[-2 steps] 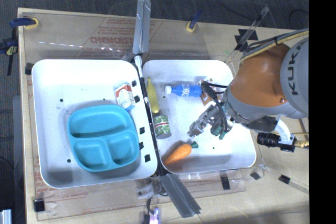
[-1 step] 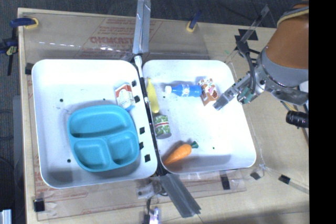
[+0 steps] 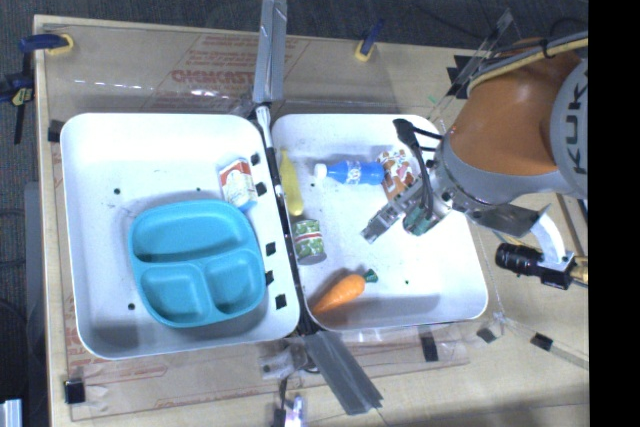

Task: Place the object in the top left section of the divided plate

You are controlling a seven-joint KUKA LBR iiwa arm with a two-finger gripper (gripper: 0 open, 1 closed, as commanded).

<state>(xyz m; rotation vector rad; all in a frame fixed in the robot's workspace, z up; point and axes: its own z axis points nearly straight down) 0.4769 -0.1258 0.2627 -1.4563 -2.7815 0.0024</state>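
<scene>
Arm: grey, rounded, with a broad orange band above the wrist.
Marking: dark letters "KU" on the grey shell at the right edge.
Cables: black ones ran beside the wrist.
Gripper: small, metallic grey, with a green part beside it.

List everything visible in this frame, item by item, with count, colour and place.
shallow white bins: 2, white, side by side on the bench
blue divided plastic plate: 1, blue, left bin
small red-and-white carton: 1, left bin, above the plate
yellow banana: 1, right bin, left edge
blue plastic bottle: 1, right bin, top
small green-labelled can: 1, right bin, left side
orange toy carrot: 1, right bin, bottom
grey-and-orange arm: 1, from the right
gripper: 1, over right bin
</scene>
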